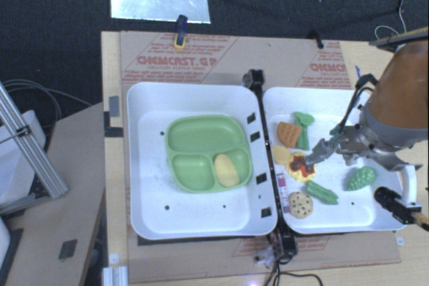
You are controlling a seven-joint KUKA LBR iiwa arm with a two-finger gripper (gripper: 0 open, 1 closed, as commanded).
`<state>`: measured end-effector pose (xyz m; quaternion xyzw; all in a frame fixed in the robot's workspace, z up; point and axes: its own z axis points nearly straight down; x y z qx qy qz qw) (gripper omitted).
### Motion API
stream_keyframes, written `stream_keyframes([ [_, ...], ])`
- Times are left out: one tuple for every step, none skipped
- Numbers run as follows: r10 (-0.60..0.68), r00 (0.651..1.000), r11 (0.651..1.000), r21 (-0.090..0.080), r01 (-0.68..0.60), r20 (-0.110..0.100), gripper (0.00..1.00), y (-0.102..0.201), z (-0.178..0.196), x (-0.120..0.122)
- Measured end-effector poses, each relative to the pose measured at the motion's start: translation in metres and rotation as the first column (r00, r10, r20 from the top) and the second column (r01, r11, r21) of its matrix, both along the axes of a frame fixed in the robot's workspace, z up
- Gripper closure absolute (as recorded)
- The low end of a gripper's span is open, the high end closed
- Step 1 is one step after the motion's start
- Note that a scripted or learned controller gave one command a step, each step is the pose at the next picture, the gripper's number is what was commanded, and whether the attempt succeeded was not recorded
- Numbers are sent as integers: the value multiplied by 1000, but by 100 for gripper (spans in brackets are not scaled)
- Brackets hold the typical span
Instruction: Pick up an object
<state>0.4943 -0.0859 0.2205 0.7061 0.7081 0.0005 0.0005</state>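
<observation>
The gripper (312, 159) reaches in from the right and hangs low over the right bin (348, 100), its dark tip right above a small red and yellow toy (301, 169) near the bin's left side. Whether the toy sits between its jaws or only under them cannot be told from this angle, nor how wide they stand.

Close around that toy lie the other play foods in the same bin: a yellow piece (281, 155) just to its left, an orange waffle-like piece (289, 134) above it, and a green carrot-top shape (303, 127) beside the orange one. Below sit a green pea pod (322, 193) and a round cookie (300, 205) near the bin's lower left corner. A bumpy green piece (361, 178) rests further right, near the arm's wrist.

The left bin (147, 211) holds a green divided plate (177, 174), with a yellow potato-like object (227, 169) lying in its lower right compartment. Both bins stand side by side on the table (201, 57).
</observation>
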Motion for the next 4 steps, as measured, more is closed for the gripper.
stream_keyframes([
  [-5, 1000, 1000, -2, 5, 0, 0, -65, -54, 40],
  [0, 1000, 1000, 1, 0, -3, 0, -49, -77, 39],
  [4, 1000, 1000, 1, -4, 0, 0, -33, -139, 88],
  [9, 1000, 1000, -5, -9, -16, 0, -11, -135, 162],
])
